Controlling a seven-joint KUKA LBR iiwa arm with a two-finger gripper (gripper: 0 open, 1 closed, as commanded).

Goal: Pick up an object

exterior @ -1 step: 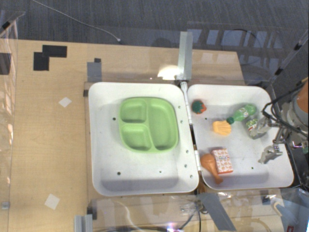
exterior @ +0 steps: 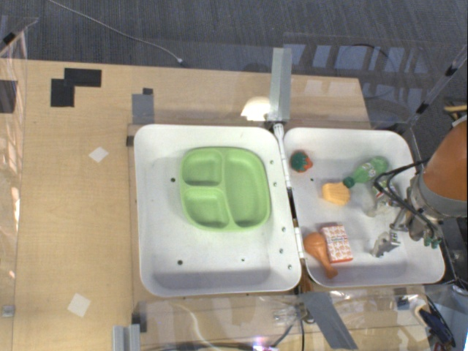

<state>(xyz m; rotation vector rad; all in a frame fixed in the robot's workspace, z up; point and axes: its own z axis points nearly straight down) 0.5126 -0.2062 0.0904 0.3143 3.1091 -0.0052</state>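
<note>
The two-finger gripper (exterior: 386, 244) hangs low over the right shallow white bin (exterior: 409, 273), near its front right part. I cannot tell how its fingers stand, and I see nothing between them.

The nearest thing for the task is the small red-and-white patterned box (exterior: 337, 243). It lies to the left of the gripper, at about the same depth in the bin, with bare white floor between them. Its long axis runs roughly from back to front. An orange rounded toy (exterior: 319, 251) touches its left side. I judge the coming move must go leftward.
</note>
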